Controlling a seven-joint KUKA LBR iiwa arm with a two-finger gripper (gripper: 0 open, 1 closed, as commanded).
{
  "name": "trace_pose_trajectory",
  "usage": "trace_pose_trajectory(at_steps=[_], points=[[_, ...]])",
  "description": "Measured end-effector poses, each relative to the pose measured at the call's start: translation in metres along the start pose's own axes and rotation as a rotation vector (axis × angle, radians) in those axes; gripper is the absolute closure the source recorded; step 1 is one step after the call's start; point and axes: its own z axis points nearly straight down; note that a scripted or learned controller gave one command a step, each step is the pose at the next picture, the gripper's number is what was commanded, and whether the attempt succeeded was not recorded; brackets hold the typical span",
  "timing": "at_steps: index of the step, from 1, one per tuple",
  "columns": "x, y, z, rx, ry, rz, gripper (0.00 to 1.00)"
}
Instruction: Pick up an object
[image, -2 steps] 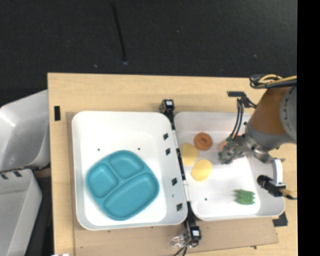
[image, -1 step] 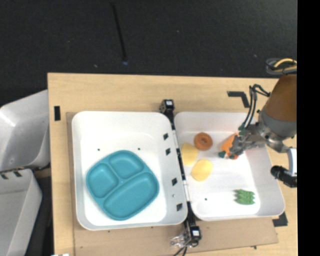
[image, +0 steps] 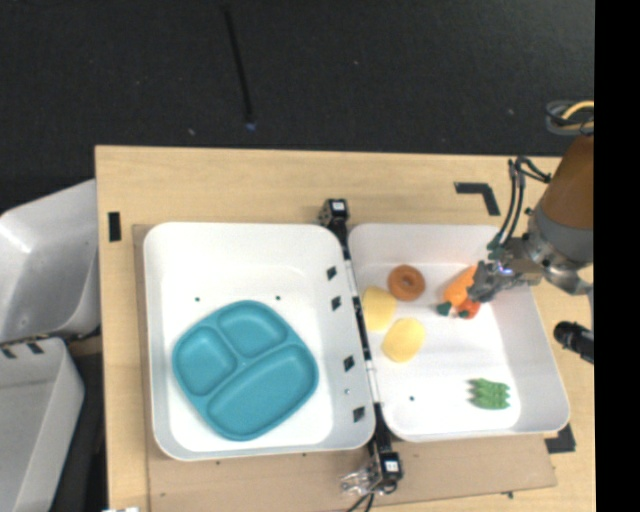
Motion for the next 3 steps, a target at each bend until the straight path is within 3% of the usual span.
trace_pose_trajectory(at_steps=[2,3], points=[[0.09,0.021,-0.004,0.002,0.002,-0.009,1.0],[0.146,0.02,-0.008,0.004,0.003,-0.01,1.0]])
